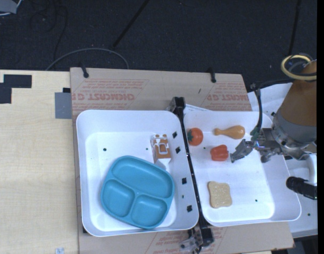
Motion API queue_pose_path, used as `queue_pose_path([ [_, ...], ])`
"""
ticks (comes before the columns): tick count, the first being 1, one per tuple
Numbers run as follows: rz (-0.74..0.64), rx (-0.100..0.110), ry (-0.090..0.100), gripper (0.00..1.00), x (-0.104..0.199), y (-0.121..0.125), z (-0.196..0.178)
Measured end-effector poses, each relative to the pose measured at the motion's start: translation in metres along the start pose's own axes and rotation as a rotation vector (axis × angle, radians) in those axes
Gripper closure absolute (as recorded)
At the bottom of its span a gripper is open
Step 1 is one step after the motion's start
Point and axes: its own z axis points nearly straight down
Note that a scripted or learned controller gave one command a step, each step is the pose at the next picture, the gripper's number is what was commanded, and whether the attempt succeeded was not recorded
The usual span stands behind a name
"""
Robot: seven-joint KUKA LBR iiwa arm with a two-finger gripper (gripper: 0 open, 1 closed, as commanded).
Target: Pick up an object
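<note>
Altogether four toys lie in the right bin (289, 205) (tool (240, 153) state unclear).

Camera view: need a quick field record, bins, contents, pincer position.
left bin: blue divided plate, small orange-and-white toy
right bin: tomato, red pepper, chicken drumstick, bread slice
pincer: over right bin, just right of red pepper
held: nothing visible between fingers
</note>
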Motion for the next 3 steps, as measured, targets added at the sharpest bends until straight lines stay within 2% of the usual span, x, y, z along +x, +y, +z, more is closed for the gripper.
queue_pose_path([
  [1,-0.002,-0.013,-0.002,0.00,0.000,0.003,-0.006],
  [2,-0.002,-0.004,0.001,0.00,-0.003,0.001,0.058],
  [3,-0.002,-0.005,0.001,0.00,0.000,0.002,0.122],
])
